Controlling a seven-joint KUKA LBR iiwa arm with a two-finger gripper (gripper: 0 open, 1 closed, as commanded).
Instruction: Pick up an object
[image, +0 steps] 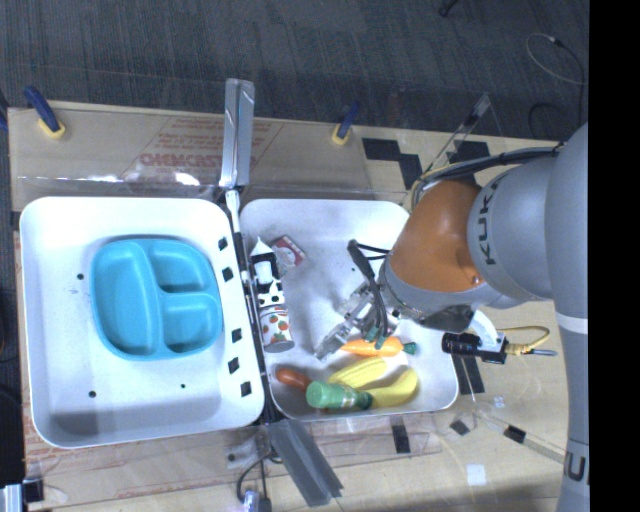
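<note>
Two white bins. Left bin: one blue tray with three compartments, nothing else.

Right bin, by count: one carrot, one banana, one green item, one small red-brown item, one can with a spotted label against the left wall, one black-and-white bottle just above the can, one red-and-white packet near the top left. Carrot, banana, green item and red-brown item cluster along the bottom edge.

Gripper is low in the right bin, pointing left and down, tips just left of the carrot's end. Fingers look narrowly apart with nothing visible between them. Contact with the carrot: can't tell, too close and partly hidden by the wrist.
</note>
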